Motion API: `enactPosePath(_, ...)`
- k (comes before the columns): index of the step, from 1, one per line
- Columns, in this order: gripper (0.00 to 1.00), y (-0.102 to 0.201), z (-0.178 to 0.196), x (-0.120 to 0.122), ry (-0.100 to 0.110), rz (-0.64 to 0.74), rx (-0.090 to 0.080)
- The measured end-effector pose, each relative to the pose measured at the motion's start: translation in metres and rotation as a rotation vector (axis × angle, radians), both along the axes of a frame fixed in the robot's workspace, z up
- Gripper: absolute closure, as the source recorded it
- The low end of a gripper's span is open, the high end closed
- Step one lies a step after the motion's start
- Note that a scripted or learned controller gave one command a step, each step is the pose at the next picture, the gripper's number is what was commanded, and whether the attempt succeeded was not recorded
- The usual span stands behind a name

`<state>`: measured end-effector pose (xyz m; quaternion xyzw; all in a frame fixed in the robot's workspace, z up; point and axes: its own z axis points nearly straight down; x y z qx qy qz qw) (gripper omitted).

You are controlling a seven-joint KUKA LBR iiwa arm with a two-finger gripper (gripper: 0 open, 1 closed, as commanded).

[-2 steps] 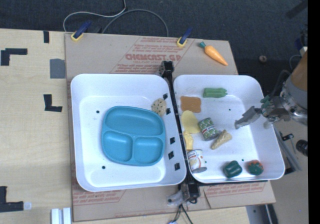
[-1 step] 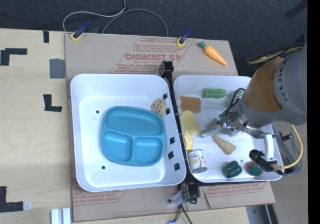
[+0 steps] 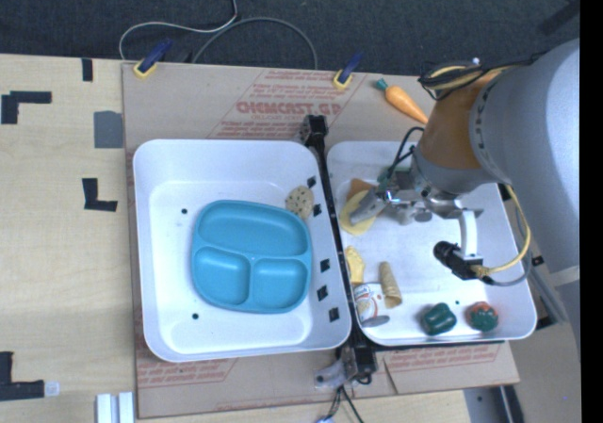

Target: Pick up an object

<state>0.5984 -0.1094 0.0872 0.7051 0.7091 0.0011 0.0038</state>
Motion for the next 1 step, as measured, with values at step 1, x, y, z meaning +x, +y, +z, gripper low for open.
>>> enactPosePath(1,0.00,0.0038,0.0001,-0.0843,0.000,-0.007,0.001)
